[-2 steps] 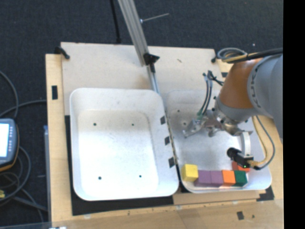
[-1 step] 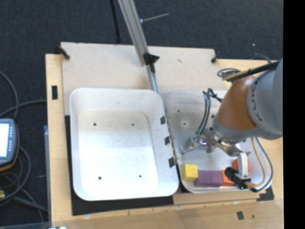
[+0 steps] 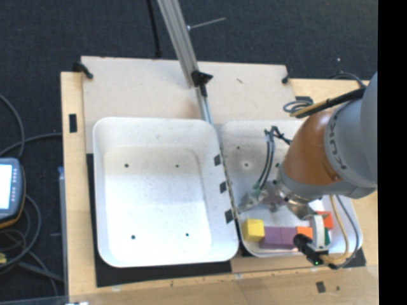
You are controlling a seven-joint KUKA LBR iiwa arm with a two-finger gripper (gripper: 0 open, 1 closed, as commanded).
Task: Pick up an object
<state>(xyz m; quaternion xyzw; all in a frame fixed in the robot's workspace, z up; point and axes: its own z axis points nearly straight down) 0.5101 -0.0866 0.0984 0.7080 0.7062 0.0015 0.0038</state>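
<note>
Wooden bench (image 3: 152, 88), centre frame, on dark carpet (image 3: 63, 18). Left white bin (image 3: 102, 170). Right white bin (image 3: 245, 138): yellow block (image 3: 255, 228), purple block (image 3: 278, 237), orange piece (image 3: 304, 232) at lower edge. Arm (image 3: 324, 151) overhead; gripper (image 3: 275, 202) state cannot be told. Handheld screen (image 3: 9, 189), far left.

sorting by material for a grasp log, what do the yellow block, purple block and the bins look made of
Yellow block: probably plastic or foam; flat uniform colour, no gloss. Purple block: likely the same; matte, even tone. Bins: seemingly moulded white plastic; rounded corners, raised rim, faintly speckled surface.
</note>
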